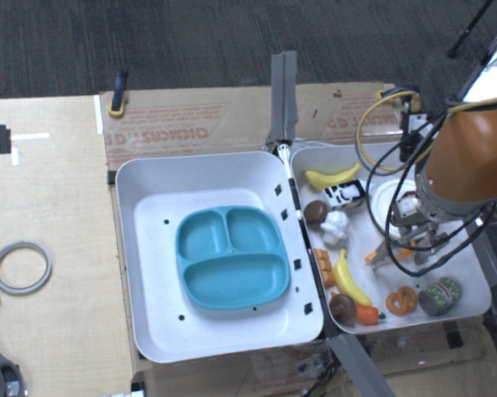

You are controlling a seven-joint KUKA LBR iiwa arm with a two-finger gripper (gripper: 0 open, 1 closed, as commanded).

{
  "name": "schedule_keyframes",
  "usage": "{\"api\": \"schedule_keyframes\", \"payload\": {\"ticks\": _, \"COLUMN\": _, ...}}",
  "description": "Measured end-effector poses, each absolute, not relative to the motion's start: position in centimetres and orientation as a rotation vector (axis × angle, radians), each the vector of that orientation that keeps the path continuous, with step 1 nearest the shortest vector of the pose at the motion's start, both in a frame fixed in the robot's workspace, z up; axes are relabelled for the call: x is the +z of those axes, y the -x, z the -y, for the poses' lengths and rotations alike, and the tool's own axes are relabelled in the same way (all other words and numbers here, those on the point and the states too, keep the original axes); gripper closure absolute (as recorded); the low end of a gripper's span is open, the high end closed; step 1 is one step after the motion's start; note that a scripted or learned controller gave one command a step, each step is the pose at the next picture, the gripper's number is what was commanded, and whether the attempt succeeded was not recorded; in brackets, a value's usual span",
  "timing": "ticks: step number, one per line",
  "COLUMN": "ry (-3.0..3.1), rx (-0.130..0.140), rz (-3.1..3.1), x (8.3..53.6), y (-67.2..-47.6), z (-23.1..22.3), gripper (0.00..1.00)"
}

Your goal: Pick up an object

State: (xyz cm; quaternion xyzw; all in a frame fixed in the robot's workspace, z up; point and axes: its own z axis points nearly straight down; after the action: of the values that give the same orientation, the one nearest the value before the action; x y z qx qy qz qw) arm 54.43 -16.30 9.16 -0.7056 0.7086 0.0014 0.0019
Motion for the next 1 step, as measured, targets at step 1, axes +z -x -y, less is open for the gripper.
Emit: {"api": "schedule_keyframes", "payload": {"ticks": 1, "ry": 2.019, "rx": 0.002, "rz": -2.404, "x": 9.17, "y": -47.82, "z": 9.38, "gripper": 0.00}}
